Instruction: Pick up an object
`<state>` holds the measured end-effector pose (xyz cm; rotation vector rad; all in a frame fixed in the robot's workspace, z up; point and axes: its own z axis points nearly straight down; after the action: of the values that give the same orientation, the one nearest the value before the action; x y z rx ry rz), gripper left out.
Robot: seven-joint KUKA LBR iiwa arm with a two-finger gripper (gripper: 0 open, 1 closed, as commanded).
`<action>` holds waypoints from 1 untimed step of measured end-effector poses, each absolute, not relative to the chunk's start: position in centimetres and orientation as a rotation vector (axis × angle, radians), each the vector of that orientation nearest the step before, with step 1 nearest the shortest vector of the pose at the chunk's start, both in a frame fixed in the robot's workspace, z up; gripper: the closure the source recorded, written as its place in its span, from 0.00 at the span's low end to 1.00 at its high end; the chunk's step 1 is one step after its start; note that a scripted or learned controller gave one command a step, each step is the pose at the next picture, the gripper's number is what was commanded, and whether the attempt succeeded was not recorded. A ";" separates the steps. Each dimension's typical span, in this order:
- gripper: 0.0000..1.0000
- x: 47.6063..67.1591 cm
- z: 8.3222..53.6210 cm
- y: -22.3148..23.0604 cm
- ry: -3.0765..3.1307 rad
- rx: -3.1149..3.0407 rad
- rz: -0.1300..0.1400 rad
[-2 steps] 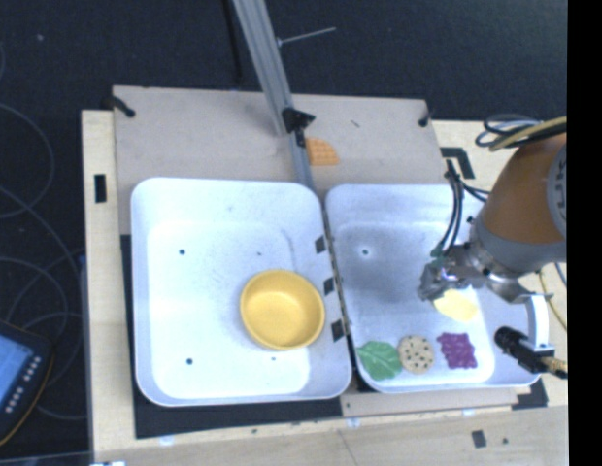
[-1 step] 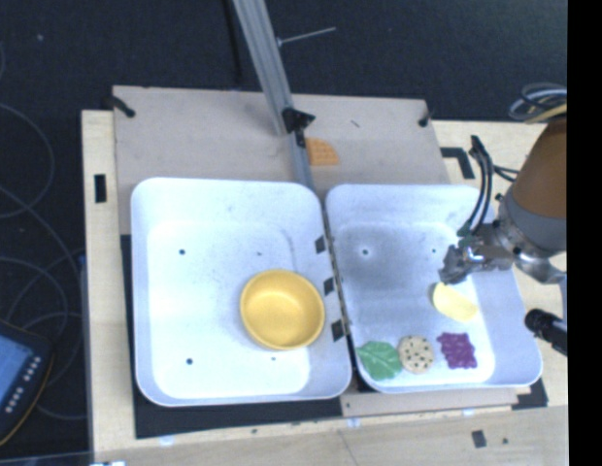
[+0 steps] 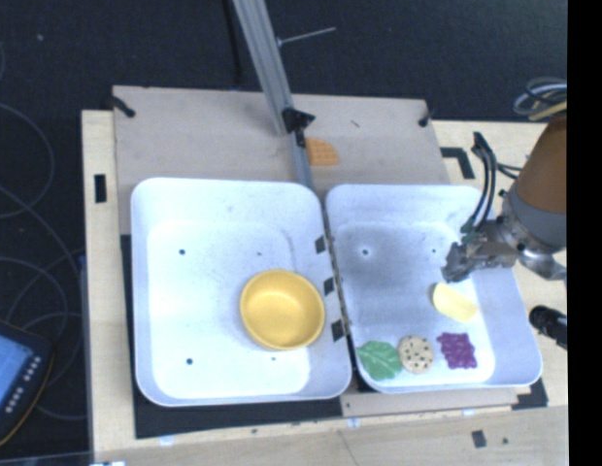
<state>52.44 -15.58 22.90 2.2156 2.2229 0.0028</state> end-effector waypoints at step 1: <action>1.00 53.6 22.6 -11.3 2.229 2.214 0.002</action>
<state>53.56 -11.31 22.56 2.2138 2.2288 0.0023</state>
